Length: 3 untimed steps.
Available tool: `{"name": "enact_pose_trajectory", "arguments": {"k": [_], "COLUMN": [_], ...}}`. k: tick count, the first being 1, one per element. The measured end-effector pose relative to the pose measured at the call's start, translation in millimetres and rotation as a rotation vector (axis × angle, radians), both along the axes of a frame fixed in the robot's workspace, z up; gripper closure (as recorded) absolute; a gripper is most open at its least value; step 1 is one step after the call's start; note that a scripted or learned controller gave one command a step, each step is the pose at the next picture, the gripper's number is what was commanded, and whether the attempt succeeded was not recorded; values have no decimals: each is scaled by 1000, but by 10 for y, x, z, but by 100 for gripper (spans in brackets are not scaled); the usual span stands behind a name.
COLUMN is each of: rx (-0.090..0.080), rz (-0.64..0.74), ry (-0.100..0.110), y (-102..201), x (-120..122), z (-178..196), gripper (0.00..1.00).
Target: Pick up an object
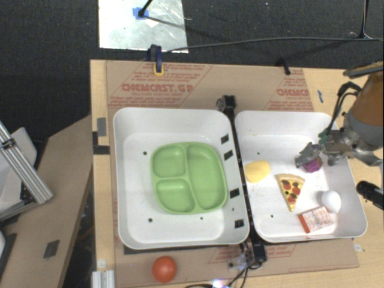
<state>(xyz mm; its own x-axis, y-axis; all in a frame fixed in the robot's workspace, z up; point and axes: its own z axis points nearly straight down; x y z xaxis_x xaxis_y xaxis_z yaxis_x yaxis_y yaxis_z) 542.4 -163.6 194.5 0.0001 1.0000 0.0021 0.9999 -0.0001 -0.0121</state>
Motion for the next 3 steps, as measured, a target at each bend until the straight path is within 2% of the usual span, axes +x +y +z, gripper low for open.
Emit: {"name": "enact_pose_trajectory", "arguments": {"k": [1, 3], "rx": [-2, -1], "rz": [3, 1], "ry": [-13, -13], "y": [5, 6], "x": [29, -15], "z": [77, -1026], "gripper": [0, 0]}}
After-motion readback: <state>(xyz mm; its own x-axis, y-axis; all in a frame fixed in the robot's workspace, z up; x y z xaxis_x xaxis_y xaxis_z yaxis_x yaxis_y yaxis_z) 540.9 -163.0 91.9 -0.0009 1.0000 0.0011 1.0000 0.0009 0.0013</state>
